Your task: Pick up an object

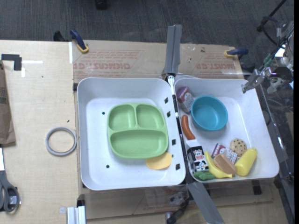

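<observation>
Gripper (254, 80) hangs at the right bin's (261, 125) upper right corner; whether it is spread or pressed together cannot be told. Candidates crowd the frame's lower right: blue bowl (209, 113), hot dog (188, 127), cookie (238, 146), banana (216, 169). Best to descend on an isolated piece, like the hot dog, squarely across its narrow width.

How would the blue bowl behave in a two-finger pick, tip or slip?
The blue bowl sits upright, mouth up, in the right bin, so a rim pinch looks feasible. It looks like smooth, rigid plastic, probably light, so it may slip or swing from a one-sided grasp. Its round wall touches the packet, so a push would likely slide both.
</observation>
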